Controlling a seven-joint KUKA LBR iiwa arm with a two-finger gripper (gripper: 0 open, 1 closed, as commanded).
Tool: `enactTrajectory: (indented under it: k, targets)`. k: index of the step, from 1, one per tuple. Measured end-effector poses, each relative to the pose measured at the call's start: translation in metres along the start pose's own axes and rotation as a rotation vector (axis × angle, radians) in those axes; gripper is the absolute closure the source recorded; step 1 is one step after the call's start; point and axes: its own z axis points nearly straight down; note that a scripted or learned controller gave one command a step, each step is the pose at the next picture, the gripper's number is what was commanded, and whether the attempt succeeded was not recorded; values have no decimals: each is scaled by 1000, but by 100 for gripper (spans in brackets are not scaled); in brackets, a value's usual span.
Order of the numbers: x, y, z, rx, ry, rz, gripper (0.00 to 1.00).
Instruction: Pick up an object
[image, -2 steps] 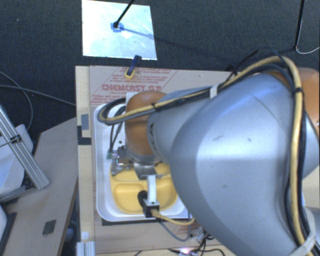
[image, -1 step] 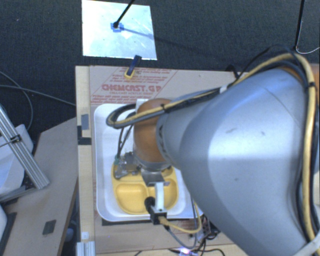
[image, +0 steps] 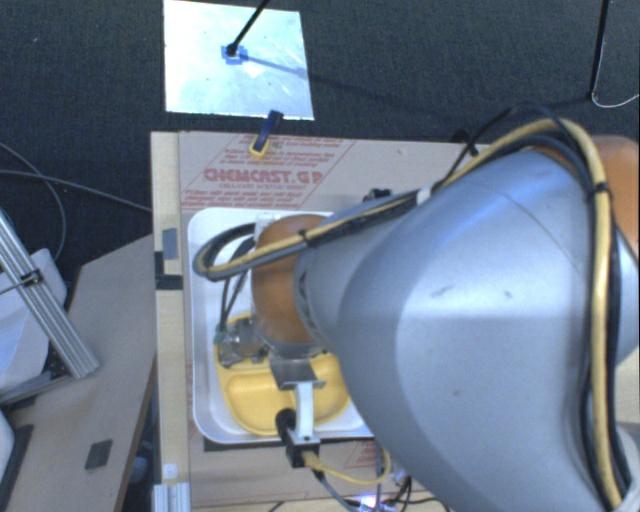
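We see the grey arm (image: 470, 330) reaching in from the right and covering most of the white bin (image: 205, 420), its orange band (image: 280, 275) low over it. A yellow object (image: 250, 395) lies in the bin's near end, just beneath the wrist. We cannot tell how the jaws stand, as the arm hides them.

A single fixed camera looks down at a slant on the table (image: 120, 300), close enough that the grey arm (image: 480, 330), reaching in from the right, blocks much of one white bin (image: 205, 405) below.
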Motion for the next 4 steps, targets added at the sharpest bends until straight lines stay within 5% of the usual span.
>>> enactTrajectory:
  k: [1,2,3,4]
  targets:
    - [-89,-1,-132,18,3,5,0]
    - [-112,-2,-11,6,4,-3,0]
    - [-60,12,0,22,-9,9,0]
    - [-57,10,1,26,-14,14,0]
